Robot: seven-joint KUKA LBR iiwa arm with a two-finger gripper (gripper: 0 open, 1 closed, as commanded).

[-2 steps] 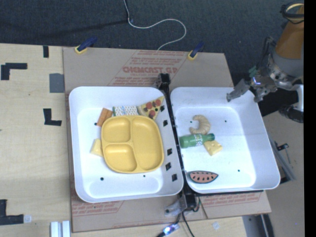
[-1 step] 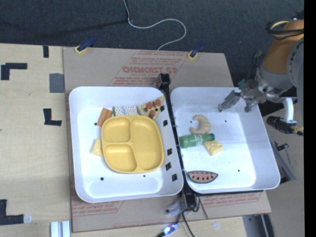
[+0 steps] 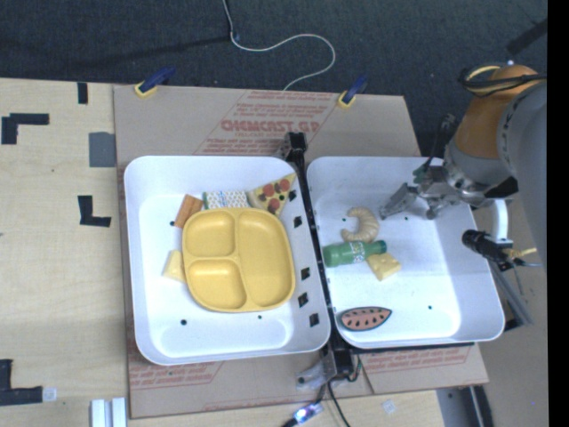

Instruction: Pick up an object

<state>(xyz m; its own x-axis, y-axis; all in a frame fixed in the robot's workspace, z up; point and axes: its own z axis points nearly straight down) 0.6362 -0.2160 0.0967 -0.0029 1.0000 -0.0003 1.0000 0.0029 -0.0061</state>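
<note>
Lying on the table [image 3: 53, 238], at the left: a left bin [image 3: 147, 327] carrying a yellow divided plate [image 3: 238, 259] at its middle. Peeking out from the plate's left edge: a pale yellow wedge [image 3: 172, 265]. Showing along the plate's far edge, left to right: an orange-brown piece [image 3: 188, 210], a patterned item [image 3: 224, 200] and a pizza slice toy [image 3: 275, 192], the last leaning toward the wall shared with the neighbouring bin.

Sitting just to the right, touching along that wall: a right bin [image 3: 462, 318]. Resting in its left half: a beige croissant-like toy [image 3: 361, 224], with a green bottle [image 3: 353, 253] lying on its side just near of it, and a small yellow chunk [image 3: 384, 265] touching the bottle's right end. Lying close to the near wall: a watermelon slice toy [image 3: 364, 318].

Hanging over the far right part of the right bin, right of the croissant and apart from it: the gripper [image 3: 402, 203], pinching nothing; spread or pressed together, cannot tell. Reaching in from the right: the grey arm [image 3: 484, 140] with its orange band.
</note>
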